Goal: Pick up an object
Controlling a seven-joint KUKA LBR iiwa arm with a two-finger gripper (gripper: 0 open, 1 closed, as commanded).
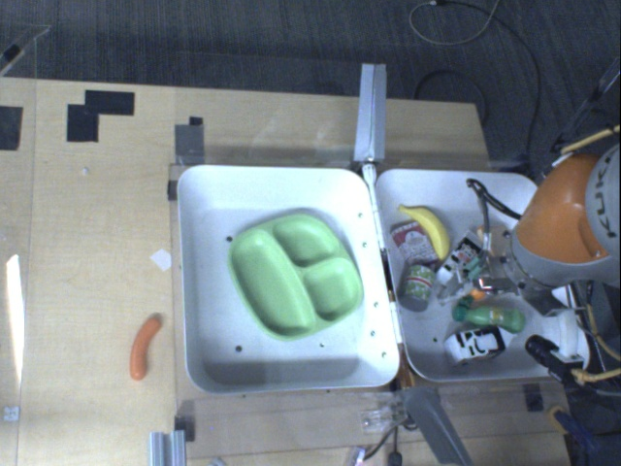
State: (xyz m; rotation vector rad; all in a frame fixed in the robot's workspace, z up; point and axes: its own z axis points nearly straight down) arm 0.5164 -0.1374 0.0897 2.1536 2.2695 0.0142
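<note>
Not picked yet, as far as I can judge. The gripper [475, 272] is down low in the right bin [505, 369], in among the clutter, but nothing is visibly between its fingers and nothing is lifted off the bin floor. Gripper state: cannot tell, too small and cluttered there.

Likely target is the green bottle [488, 314], lying flat just below the gripper, close to it or touching; contact unclear. Its long axis runs roughly left-right across the view; which end is the cap is not clear.

Other right-bin items: banana [431, 228] near the top, curved, long axis diagonal from upper left to lower right; can [418, 284] just beside the divider, left of the gripper; a black-and-white item [479, 343] below the bottle.

Left bin [199, 280] holds a green tray [295, 276] with compartments. An orange sausage [145, 347] lies on the desk [87, 260], well apart from both bins.

Left to do: close on an object, lift it clear.
</note>
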